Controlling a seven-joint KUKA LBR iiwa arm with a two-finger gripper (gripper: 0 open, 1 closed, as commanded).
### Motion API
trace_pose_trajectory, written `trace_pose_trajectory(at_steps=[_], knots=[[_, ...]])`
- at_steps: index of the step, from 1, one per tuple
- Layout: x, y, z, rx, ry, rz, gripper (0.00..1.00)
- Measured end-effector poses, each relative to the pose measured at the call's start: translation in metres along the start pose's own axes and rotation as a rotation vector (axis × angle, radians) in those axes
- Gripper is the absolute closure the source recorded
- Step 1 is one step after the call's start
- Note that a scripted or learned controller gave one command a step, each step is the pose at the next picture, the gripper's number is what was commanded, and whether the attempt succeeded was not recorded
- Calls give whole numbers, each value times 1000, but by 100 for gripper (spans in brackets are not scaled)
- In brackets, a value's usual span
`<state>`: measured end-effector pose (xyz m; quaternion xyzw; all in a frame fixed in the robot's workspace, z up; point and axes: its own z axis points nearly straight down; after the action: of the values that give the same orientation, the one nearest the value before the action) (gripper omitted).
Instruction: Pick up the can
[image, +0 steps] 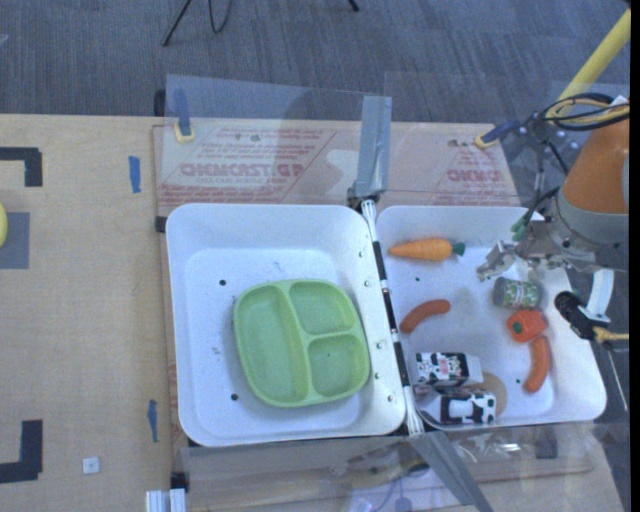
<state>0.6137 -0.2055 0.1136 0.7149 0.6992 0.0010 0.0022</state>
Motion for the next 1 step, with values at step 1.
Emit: trace_pose_trajectory(at_steps=[1], knots=[[0, 1, -11, -3, -1, 1, 100]])
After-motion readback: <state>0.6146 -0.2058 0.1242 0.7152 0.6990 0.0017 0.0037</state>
